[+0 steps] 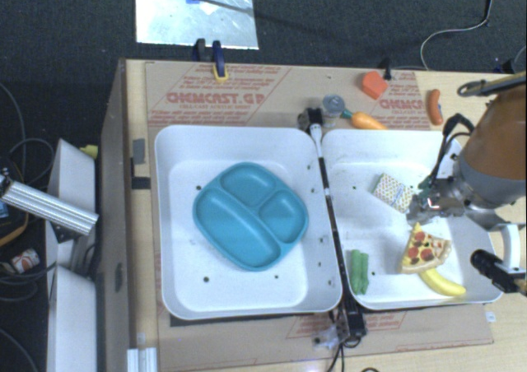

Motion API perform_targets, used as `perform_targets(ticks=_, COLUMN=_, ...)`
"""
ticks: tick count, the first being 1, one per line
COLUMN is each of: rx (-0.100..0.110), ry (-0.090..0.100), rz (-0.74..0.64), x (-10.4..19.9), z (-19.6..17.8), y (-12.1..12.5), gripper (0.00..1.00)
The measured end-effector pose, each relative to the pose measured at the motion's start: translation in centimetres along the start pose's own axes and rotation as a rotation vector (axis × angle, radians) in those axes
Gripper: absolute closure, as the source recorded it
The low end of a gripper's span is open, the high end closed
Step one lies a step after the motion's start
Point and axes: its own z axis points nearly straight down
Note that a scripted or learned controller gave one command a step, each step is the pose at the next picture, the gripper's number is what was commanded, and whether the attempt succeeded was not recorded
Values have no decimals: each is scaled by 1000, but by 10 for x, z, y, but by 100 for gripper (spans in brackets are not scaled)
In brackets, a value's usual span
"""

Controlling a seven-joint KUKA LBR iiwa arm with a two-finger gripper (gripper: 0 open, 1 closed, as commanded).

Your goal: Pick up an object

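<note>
The right bin (362,156) holds a patterned white block (393,191), a pizza slice toy (426,249), a yellow banana (441,282) and a green piece (359,270). My gripper (425,205) hangs low at the bin's right side, just right of the patterned block and above the pizza slice. The wrist hides its fingertips. Nothing shows between them.
The left bin (181,197) bears a blue divided plate (249,214). On the bench behind the bins lie an orange block (373,84), a carrot toy (366,122) and a sausage toy (434,107). The arm's body (498,156) covers the right bin's far right edge.
</note>
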Motion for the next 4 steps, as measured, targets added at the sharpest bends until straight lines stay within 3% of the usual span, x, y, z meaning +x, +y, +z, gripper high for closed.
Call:
perform_targets(ticks=1, rx=0, ry=0, rz=-1, x=0, z=0, y=0, gripper=0)
perform_targets(ticks=2, rx=2, ry=1, rz=0, x=25, z=93, y=-8, gripper=0)
perform_targets(ticks=3, rx=-1, ry=1, rz=-1, x=25, z=82, y=-7, gripper=100)
perform_targets(ticks=4, rx=-1, ry=1, rz=-1, x=25, z=82, y=-7, gripper=0)
